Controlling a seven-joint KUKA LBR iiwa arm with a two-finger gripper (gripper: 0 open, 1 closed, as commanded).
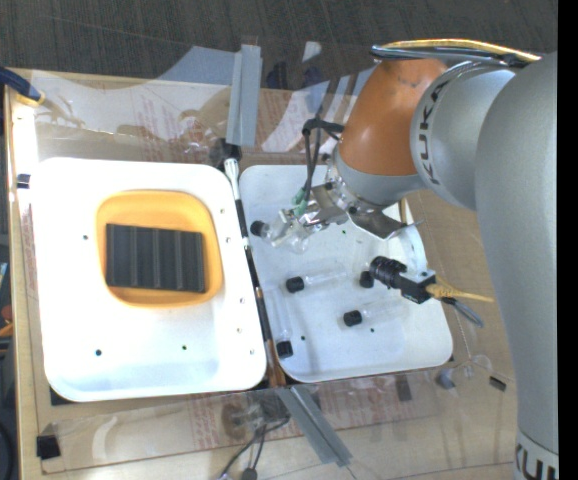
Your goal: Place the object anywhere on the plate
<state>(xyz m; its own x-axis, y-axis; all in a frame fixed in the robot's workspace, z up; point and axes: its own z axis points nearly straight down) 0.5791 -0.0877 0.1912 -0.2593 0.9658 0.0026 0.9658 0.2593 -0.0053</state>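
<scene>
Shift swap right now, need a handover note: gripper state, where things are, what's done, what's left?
Gripper: over the far half of the right bin; open or shut can't be read.
Plate: yellow, in the left bin, with a black ridged block lying flat on it.
Right bin: several small black-capped pieces loose on its floor.
Done: if the block is the object, it is on the plate.
Left: confirm that; probably then clear the arm away.
</scene>
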